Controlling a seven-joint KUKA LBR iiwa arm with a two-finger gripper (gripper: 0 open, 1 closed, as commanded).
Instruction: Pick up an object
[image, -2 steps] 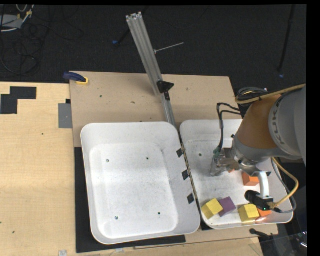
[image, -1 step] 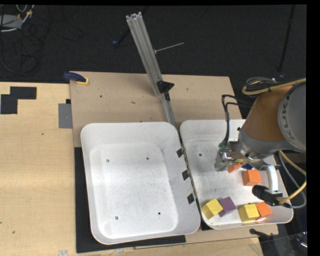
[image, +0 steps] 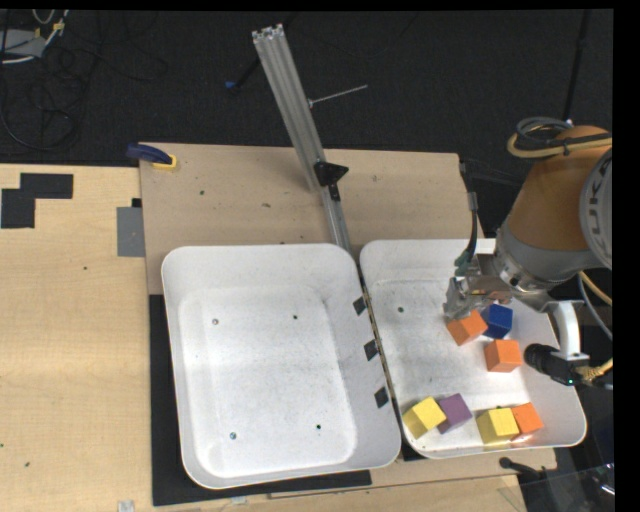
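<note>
The right bin (image: 420, 270) holds several small blocks. An orange block (image: 466, 328) and a blue block (image: 497, 320) lie side by side near its middle right. Another orange block (image: 503, 355) sits just below them. Along the front edge lie a yellow block (image: 425, 415), a purple block (image: 455, 410), a second yellow block (image: 497, 425) and an orange block (image: 526, 418). My gripper (image: 470, 299) hangs directly over the orange and blue pair, its tip just above the orange block. The arm's wrist covers the fingers.
The left bin (image: 200, 290) stands beside the right one, with black clips along the shared edge. A slanted metal rail (image: 300, 120) rises from behind the bins. A blue-and-yellow clamp (image: 152, 155) lies at the bench's far left corner.
</note>
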